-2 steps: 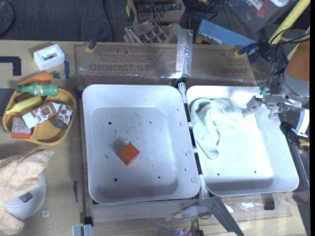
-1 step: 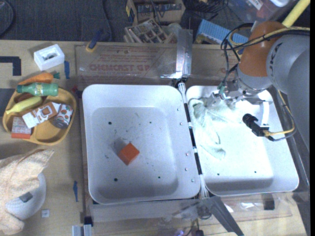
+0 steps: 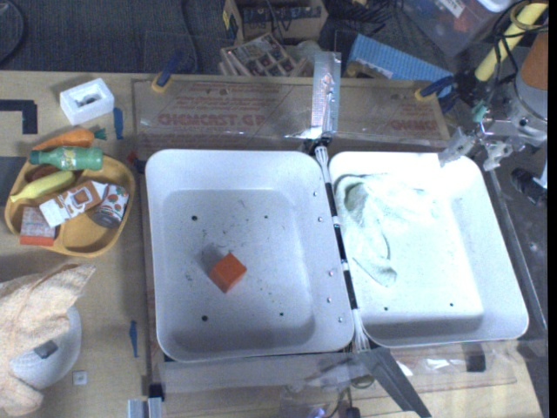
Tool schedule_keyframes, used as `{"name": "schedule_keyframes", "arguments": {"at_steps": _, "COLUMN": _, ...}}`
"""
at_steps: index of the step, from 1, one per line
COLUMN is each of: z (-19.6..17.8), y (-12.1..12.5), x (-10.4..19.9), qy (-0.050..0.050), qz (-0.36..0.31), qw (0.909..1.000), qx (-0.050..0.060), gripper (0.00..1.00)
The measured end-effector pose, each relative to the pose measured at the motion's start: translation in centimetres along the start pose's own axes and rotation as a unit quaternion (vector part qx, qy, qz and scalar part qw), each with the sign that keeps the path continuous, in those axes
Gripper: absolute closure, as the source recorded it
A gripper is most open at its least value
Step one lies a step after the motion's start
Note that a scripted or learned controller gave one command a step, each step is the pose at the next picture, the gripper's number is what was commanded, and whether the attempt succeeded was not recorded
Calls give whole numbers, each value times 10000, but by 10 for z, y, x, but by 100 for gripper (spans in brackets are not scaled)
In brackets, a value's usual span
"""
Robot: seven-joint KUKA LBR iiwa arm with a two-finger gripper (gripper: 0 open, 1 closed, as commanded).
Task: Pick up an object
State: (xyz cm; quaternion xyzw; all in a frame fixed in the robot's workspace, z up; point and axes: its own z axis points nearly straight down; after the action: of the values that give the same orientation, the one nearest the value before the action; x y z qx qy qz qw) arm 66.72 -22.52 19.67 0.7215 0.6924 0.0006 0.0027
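Note:
An orange-red cube lies in the left white bin, a little left of and below the bin's middle. In the right white bin, a pale, translucent, crumpled item with a greenish edge lies against the left wall. My gripper hangs over the far right corner of the right bin, well away from both objects, with nothing seen in it. The arm's wrist enters from the upper right.
A yellow bowl with toy food stands left of the bins, and a small white box lies behind it. A beige cloth lies at the lower left. A clear panel runs behind the bins, and cables hang at the top right.

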Motion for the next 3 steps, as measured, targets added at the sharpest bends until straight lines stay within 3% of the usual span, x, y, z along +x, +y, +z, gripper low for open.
{"name": "schedule_keyframes", "arguments": {"at_steps": 1, "z": -11, "y": 1, "x": 1, "qy": -20, "qz": -14, "qw": 10000, "qx": -21, "gripper": 100}}
{"name": "schedule_keyframes", "arguments": {"at_steps": 2, "z": -11, "y": 1, "x": 1, "qy": -19, "qz": -17, "qw": 10000, "qx": -19, "gripper": 0}}
{"name": "schedule_keyframes", "arguments": {"at_steps": 3, "z": 38, "y": -17, "x": 35, "qy": 17, "qz": -1015, "qw": 9948, "qx": 23, "gripper": 0}}
